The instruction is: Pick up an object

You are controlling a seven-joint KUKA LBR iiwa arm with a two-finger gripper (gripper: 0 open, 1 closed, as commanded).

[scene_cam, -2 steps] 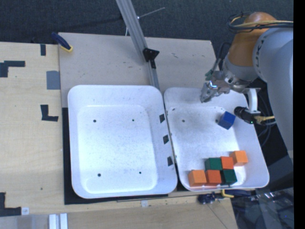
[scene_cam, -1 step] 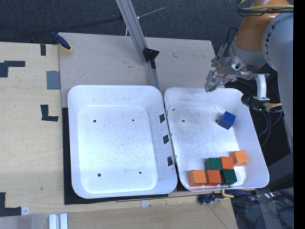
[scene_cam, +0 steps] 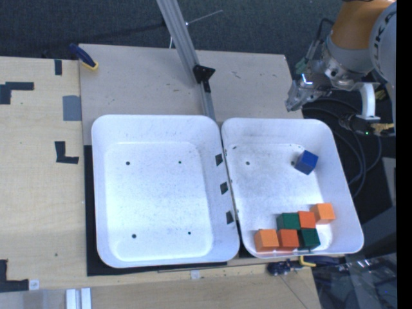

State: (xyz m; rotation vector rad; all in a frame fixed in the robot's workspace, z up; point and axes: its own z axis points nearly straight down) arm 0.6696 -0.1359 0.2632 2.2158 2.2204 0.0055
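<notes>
One claw (scene_cam: 300,99), mine, hangs off the grey wrist at the upper right, just past the far right corner of the right bin (scene_cam: 335,148) and above the counter (scene_cam: 141,82); whether its tips are apart or together I cannot tell, and nothing shows between them. Nearest item: one blue block (scene_cam: 306,161), lying alone in the far right part of the right bin, well apart from the rest. Five further blocks sit bunched at that bin's near right corner: an orange block (scene_cam: 324,212) by the right wall, an orange-red block (scene_cam: 307,219) touching it, a green block (scene_cam: 289,221) beside that, a dark green block (scene_cam: 310,237) nearer the rim, and two orange blocks (scene_cam: 277,239) side by side at the near wall. Left bin (scene_cam: 103,134), white, lies touching the right one along its long side. Beyond both bins, a slanted metal rail (scene_cam: 180,34) crosses the counter, and a blue and yellow tool (scene_cam: 84,56) lies at the counter's far left corner.
</notes>
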